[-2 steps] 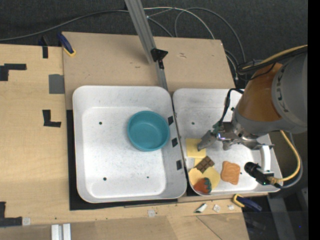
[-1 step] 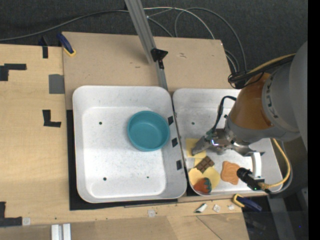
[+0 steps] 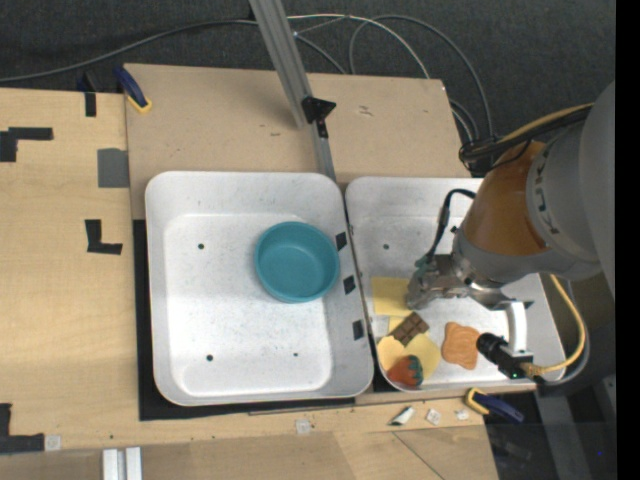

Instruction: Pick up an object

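Note:
My gripper (image 3: pixel 425 293) reaches down into the right bin (image 3: pixel 400 218), its tip over the right end of a pale yellow flat piece (image 3: pixel 388 292). Just below it lie a small brown block (image 3: pixel 407 328), a yellow disc (image 3: pixel 424 349) with a red and green item (image 3: pixel 405 370) on it, and an orange toast-shaped piece (image 3: pixel 461 344). A teal bowl (image 3: pixel 295 260) sits upright in the left bin (image 3: pixel 190 318). I see nothing between the gripper's tips from this angle.
The arm's grey body and orange band (image 3: pixel 510 218) cover the right side of the right bin. A grey pole (image 3: pixel 290 58) slants across the back of the bench. Cables trail behind the bins. A small blue clamp (image 3: pixel 135 88) lies at the back left.

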Controlling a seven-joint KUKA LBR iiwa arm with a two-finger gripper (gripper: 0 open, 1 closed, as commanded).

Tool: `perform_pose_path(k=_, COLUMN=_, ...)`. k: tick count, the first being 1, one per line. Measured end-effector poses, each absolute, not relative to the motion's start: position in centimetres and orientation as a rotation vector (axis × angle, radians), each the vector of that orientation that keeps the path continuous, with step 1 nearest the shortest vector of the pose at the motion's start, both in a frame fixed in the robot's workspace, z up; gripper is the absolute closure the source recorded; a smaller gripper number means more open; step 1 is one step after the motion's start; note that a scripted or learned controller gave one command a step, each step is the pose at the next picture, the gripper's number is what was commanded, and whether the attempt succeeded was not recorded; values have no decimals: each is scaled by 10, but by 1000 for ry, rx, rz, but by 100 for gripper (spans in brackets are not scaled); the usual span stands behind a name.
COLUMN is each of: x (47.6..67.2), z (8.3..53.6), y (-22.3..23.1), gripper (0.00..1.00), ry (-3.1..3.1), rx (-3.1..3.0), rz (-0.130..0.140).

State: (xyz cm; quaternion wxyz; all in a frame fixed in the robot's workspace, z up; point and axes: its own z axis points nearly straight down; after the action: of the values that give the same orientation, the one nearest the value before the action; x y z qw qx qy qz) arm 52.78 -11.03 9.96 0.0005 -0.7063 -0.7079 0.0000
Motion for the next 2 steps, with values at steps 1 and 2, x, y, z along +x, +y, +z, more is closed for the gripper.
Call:
perform_pose_path(k=1, x=523, z=159, y=-115, gripper=100, ry=-2224, rx=-2223, rz=-3)
perform_pose_path(k=2, x=515, z=215, y=-112, gripper=100, ry=-2225, rx=-2222, rz=-3)
